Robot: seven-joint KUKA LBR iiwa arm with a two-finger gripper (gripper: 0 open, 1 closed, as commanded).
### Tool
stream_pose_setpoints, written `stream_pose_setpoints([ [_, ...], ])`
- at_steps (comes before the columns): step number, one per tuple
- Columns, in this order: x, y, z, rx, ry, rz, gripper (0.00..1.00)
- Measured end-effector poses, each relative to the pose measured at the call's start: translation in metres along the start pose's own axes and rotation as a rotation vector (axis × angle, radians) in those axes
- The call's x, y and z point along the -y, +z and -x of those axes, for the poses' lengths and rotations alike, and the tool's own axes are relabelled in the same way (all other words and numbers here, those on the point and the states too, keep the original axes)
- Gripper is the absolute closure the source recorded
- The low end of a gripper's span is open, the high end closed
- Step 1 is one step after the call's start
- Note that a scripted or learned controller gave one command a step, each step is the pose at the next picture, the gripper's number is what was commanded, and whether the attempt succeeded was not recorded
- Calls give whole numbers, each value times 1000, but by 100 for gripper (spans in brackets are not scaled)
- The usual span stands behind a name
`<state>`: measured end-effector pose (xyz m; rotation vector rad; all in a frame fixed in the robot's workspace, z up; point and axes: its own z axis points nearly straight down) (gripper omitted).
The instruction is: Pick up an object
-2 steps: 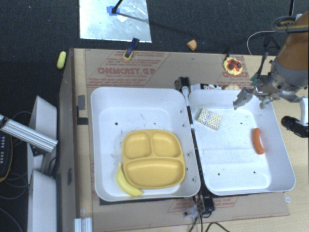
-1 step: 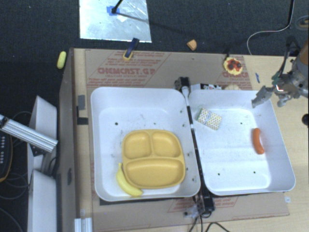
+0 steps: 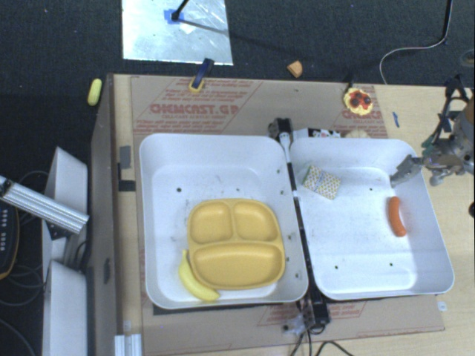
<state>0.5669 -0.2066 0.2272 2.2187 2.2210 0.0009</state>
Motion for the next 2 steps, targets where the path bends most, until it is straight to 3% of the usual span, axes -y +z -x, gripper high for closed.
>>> stream_pose_setpoints([
  [1,0,0,0,0,0,0,0],
  [2,-30,-9,-1,0,-3,2,0],
])
